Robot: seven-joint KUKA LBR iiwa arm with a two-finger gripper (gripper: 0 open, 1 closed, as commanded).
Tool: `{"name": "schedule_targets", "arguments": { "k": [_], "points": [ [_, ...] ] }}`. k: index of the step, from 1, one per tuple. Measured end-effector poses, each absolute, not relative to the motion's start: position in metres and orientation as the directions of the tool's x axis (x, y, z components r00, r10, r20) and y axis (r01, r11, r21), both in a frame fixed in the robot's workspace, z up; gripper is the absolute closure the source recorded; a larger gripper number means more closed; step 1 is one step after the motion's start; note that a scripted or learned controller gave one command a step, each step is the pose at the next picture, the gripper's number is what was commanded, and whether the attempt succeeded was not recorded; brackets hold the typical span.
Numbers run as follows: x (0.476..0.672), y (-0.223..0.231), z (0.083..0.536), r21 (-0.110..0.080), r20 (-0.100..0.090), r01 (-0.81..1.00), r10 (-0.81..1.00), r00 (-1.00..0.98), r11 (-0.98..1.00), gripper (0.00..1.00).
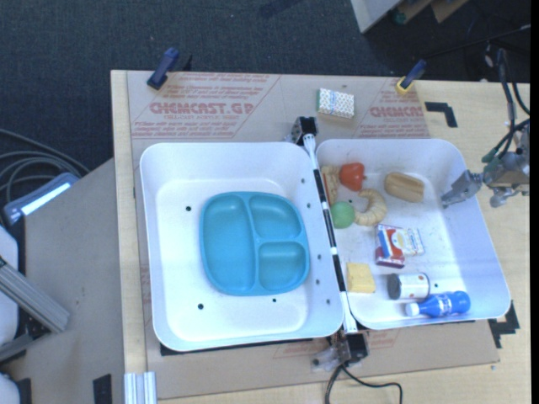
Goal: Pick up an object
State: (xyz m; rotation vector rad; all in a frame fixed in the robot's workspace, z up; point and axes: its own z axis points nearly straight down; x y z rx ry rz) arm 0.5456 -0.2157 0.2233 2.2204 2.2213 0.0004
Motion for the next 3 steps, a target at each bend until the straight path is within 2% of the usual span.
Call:
{"name": "schedule_targets", "arguments": {
  "k": [1,2,3],
  "points": [
    [0.608,-0.146,0.150,-0.002,0.002,1.000,1.000,-0.002,0.002,0.00],
    [0.580,-0.101,0.086,0.006,-0.012,1.000,1.000,0.005,-0.005,0.00],
    [0.521,-0.108,0.084,-0.002,0.000,1.000,1.000,0.001,-0.001,0.00]
  ]
}}
